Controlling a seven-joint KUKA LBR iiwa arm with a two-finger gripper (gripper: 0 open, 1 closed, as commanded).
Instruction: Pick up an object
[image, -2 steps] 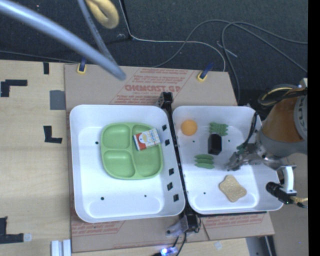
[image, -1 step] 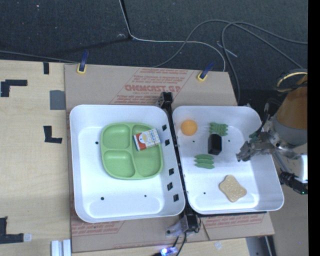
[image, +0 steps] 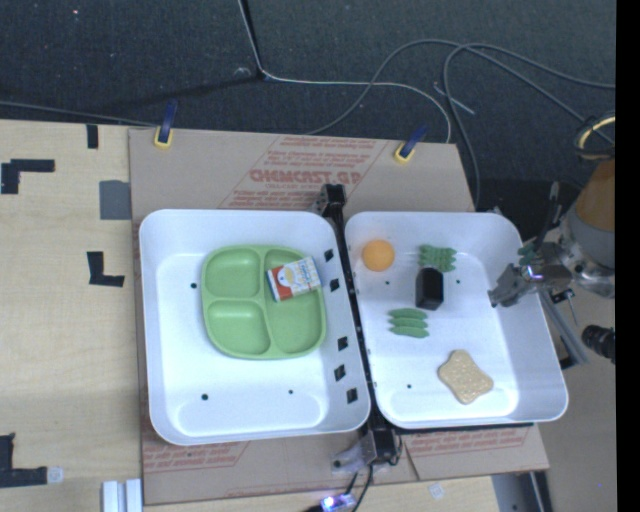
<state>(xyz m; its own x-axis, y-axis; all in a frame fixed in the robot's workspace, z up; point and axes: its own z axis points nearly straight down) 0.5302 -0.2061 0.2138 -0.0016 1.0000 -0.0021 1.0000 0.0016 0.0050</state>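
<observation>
A light wooden bench (image: 60, 330) bears a brown cardboard sheet (image: 300, 170), on which two shallow white plastic bins (image: 165, 400) sit side by side.

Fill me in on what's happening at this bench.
A grey arm reaches in from the right; its gripper hangs at the right bin's right rim, holding nothing. In that bin lie an orange ball, two green pieces, a black block and a tan piece. The left bin holds a green tray with a small carton.

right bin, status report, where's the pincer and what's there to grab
Pincer at right bin's right rim, nothing held. Orange ball, black block, two green pieces, cracker all lying loose. Nothing blocking approach.
</observation>
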